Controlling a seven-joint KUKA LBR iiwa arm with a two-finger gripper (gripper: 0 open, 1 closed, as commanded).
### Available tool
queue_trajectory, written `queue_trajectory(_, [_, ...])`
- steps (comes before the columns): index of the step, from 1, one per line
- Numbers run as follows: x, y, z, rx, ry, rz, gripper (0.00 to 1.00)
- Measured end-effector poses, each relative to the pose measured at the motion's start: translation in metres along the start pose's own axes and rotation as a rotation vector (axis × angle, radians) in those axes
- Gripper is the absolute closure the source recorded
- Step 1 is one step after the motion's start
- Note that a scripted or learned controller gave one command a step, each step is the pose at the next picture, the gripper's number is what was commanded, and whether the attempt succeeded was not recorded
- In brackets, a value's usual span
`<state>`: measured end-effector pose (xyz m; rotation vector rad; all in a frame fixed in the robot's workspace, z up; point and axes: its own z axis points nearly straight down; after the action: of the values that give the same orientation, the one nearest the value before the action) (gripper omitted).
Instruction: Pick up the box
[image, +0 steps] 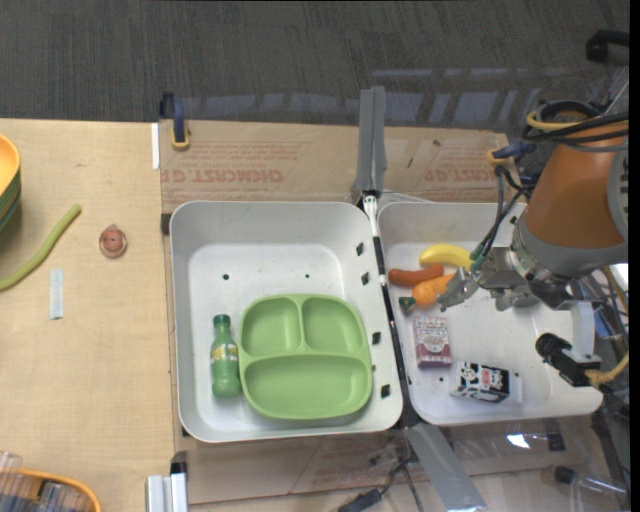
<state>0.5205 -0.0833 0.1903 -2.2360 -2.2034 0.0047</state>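
Pink and white, the box (432, 341) is lying flat in the right bin (560, 402), near its left wall, just below the carrot (432, 290). I am watching the hand (462, 291) hanging over the carrot and the red pepper (414, 274), above and slightly right of the box and apart from it. Whether it is released or clenched I cannot tell from here; nothing is showing in its grip. I am judging this as the approach step: the box is lying untouched. The next move is calling for a short shift toward the near edge to centre over the box, then a straight descent. A black-and-white carton (485, 382) is sitting near, lower right, so I am wanting the hand aligned on the pink one.
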Motion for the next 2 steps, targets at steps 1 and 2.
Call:
queue_trajectory(1, [0.028,-0.018,0.0,0.0,0.0,-0.007,0.0])
queue_trajectory(2, [0.04,-0.032,0.0,0.0,0.0,-0.024,0.0])
